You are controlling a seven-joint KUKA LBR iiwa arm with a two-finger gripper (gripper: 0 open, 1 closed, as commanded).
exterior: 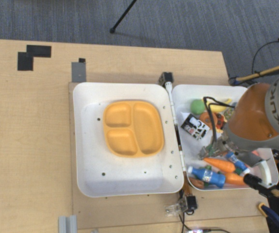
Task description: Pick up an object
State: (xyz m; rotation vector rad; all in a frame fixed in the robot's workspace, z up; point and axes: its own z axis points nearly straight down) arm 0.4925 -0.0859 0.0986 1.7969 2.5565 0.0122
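Nearest, on the front strip of the pale wooden surface (27, 144), a small clear plastic piece (177, 208) lies beside a dark cable end, just before the seam between the 2 white bins. In the near end of the right bin (212, 92), a blue bottle (211, 177) with a white cap lies on its side, the cap pointing toward the left bin. Just behind it an orange carrot (221, 165) lies on its side too, touching or nearly touching the bottle; a second orange piece (235, 180) sits to the bottle's right. These objects, and the rest of the clutter, all rest in the right bin, none lifted.

The grey arm (255, 118), its orange band broad in the view, reaches in from the right and hangs low over the middle of that bin; the jaws sit just behind the carrot, among the clutter, and whether they are wide, narrow or holding anything cannot be told, since the wrist hides them.

Farther back in the right bin a black-and-white card (195, 126) lies tilted near the left wall; behind it sits a green ball (197, 105), with a yellow object (220, 108) to its right, partly under a black cable.

The left bin (88, 144) holds 1 thing: an orange plate (132, 128) with 3 compartments, lying flat near its middle.

Beyond the bins, a black clamp (167, 76) stands at the far end of the seam and a grey block (78, 71) at the left bin's far corner; black patches (34, 56) mark the surface farther left; past the edge lies grey carpet (57, 8) crossed by a thin black rod (129, 11).
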